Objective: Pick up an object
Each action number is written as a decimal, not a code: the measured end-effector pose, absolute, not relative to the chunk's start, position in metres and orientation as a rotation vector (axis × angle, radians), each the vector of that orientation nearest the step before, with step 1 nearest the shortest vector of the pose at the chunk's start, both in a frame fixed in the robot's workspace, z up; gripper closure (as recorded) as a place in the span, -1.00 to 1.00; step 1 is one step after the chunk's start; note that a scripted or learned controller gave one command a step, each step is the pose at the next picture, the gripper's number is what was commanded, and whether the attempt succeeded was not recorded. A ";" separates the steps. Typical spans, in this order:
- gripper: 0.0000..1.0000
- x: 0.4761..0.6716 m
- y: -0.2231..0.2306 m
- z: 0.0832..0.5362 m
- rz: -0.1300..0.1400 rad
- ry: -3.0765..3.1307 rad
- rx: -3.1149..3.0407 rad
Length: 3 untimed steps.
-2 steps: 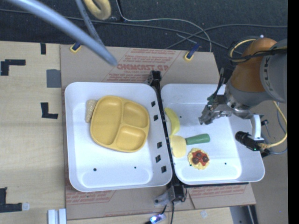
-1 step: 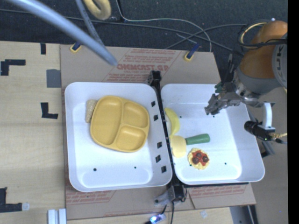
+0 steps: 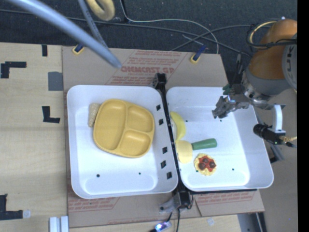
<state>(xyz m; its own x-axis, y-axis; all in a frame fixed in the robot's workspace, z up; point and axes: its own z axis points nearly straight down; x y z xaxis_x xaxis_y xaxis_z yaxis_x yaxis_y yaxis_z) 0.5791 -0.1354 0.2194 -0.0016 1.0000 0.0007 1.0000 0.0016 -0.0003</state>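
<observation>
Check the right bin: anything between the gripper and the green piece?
Nothing. In the camera view, the gripper hangs over the right bin's upper part, and only bare white floor separates it from the green piece below and to its left.

The arm point(image 3: 273, 57) runs out of the picture at the right edge, so its base goes unseen. The gripper point(image 3: 221, 109) is small and dark against the right bin point(image 3: 241, 178); how its fingers stand cannot be told. In the left bin point(image 3: 82, 129), a tan object point(image 3: 92, 114) is mostly covered by the yellow divided plate point(image 3: 123, 127), and its kind cannot be made out. A yellow loop point(image 3: 99, 0) and a blurred grey bar point(image 3: 58, 21) are cut off by the top edge. The yellow pieces point(image 3: 179, 129) by the divider are too indistinct to name.
</observation>
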 end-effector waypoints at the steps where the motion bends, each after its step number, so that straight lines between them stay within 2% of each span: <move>1: 1.00 0.568 -0.080 0.209 0.002 -2.225 -2.213; 2: 1.00 0.568 -0.031 0.218 -0.001 -2.228 -2.213; 3: 1.00 0.549 0.017 0.217 0.002 -2.226 -2.213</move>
